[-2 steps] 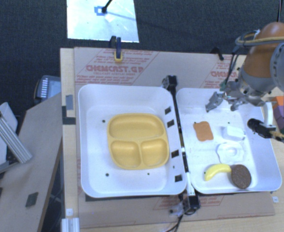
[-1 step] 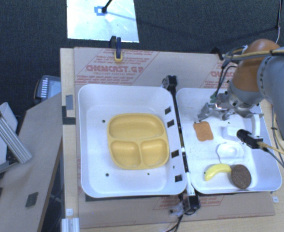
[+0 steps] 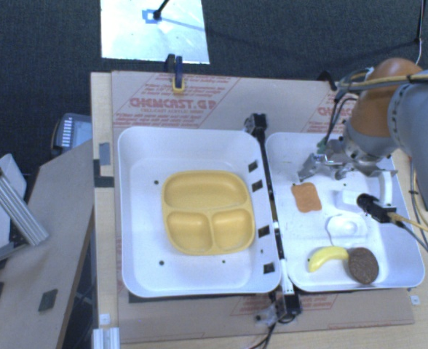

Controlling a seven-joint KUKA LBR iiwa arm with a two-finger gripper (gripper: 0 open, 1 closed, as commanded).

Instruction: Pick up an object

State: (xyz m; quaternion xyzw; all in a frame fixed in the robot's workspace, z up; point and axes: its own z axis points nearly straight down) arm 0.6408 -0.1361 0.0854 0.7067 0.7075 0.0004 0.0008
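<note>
The gripper (image 3: 314, 167), fingers spread and holding nothing, hangs over the rear of the right bin (image 3: 403, 271), with the orange slab (image 3: 306, 196) lying just in front of it and the banana (image 3: 326, 257) farther forward.

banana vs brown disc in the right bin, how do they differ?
The banana is yellow, the brown disc dark and speckled. The banana is long and curved, the disc round. The banana lies left of the disc, nearer the divider. Both lie at the front of the right bin, apart from the gripper.
</note>
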